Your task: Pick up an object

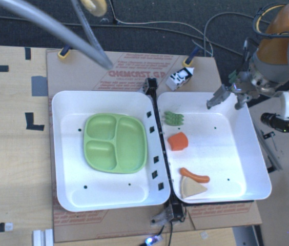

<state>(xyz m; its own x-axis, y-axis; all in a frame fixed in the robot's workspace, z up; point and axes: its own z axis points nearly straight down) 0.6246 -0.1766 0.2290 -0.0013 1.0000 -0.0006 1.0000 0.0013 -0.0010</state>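
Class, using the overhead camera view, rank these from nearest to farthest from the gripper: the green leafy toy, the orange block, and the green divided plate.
Measured from the gripper at the right bin's upper right rim:
1. Green leafy toy, upper left of the right bin.
2. Orange block, just below it.
3. Green divided plate, in the left bin.

Red print runs across the brown cardboard sheet (134, 68) that lies under the two bins, at 12 o'clock from the left bin (62, 106). The largest line looks like "CHEMCAST GP", though the letters are soft and the reading is unsure. Smaller red lines above and beside it are too blurred to read. Faint red print on the cardboard's edge at 6 o'clock is also illegible.
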